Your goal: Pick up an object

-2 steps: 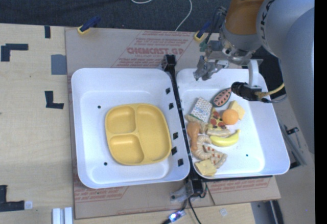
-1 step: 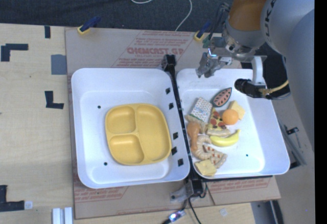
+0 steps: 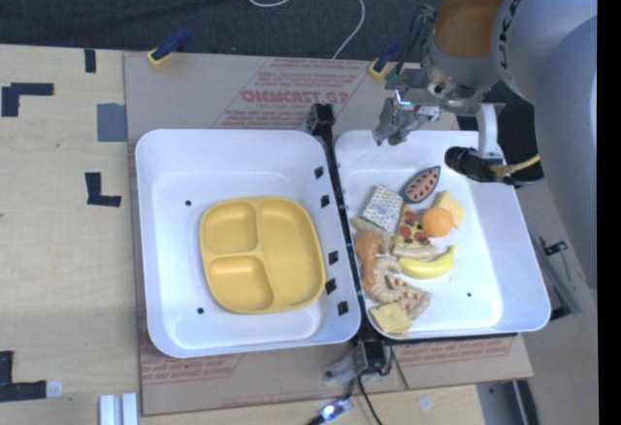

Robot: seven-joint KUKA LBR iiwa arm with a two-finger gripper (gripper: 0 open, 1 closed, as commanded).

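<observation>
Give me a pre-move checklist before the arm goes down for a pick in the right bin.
1. Gripper over the right bin: ok, at its far rim.
2. Gripper carrying nothing: ok, nothing shows between its fingers.
3. Target directly below the gripper: not ok, the food pile sits nearer the camera.
4. Isolated target available: ok, the orange lies at the pile's edge; the banana touches neighbours.
5. Yellow divided plate out of the way: ok, in the left bin.
6. Finger opening: cannot tell.

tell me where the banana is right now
The banana lies in the right bin, at the lower right of the food pile, just below the orange and right of the croissant-like pastry.
</observation>
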